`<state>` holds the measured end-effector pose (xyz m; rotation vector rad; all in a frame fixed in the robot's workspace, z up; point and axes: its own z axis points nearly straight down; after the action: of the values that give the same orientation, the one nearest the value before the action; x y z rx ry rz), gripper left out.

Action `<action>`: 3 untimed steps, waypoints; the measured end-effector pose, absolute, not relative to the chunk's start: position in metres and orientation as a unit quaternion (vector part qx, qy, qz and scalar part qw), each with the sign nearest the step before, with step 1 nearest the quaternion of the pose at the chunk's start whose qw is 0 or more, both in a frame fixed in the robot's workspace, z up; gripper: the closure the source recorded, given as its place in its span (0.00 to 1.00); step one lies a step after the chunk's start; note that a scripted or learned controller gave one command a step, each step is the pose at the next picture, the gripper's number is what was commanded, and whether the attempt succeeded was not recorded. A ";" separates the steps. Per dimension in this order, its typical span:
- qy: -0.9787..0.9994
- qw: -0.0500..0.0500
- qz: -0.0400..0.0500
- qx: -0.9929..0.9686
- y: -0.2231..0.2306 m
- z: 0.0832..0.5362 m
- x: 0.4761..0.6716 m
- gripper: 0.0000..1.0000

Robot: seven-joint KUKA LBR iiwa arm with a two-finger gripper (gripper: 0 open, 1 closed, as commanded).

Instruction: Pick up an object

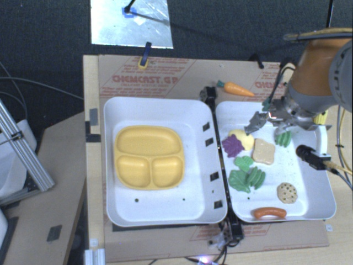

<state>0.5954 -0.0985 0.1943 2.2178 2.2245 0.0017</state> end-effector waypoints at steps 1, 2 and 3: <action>0.705 -0.004 -0.004 0.709 -0.142 0.092 0.535 0.00; 0.707 0.002 0.001 0.707 -0.174 0.084 0.554 0.00; 0.710 0.003 0.003 0.704 -0.125 0.086 0.624 0.00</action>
<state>0.6239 -0.1252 0.0860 2.2060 2.2272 0.0092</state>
